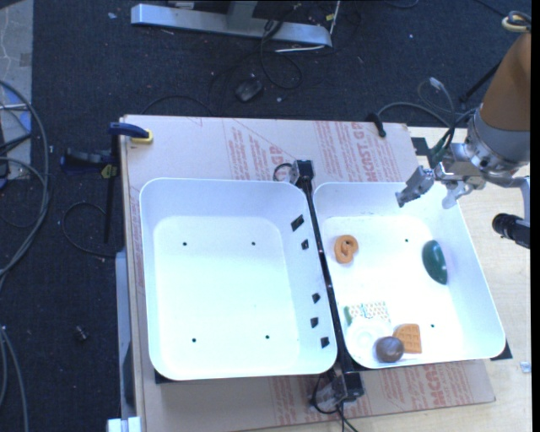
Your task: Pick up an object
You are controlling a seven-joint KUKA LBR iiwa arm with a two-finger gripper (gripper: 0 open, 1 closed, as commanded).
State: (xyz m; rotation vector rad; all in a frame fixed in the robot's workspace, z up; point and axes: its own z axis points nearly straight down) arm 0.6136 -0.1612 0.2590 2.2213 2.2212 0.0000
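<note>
In the right bin (472, 278) lie an orange pretzel-shaped piece (346, 248), a dark green oval object (435, 261), a brown round lump (388, 349), an orange square cracker-like piece (409, 337) and a white item with green print (368, 314). My gripper (430, 190) hangs over the bin's far right corner, well above the objects. Its two fingers (412, 187) are spread apart with nothing between them. The green oval lies just below and in front of it.
The left bin (160, 253) sits beside the right one, split by a black divider (319, 261). Both rest on a cardboard sheet (253, 143). Cables and a metal stand (228, 21) lie on the dark floor behind.
</note>
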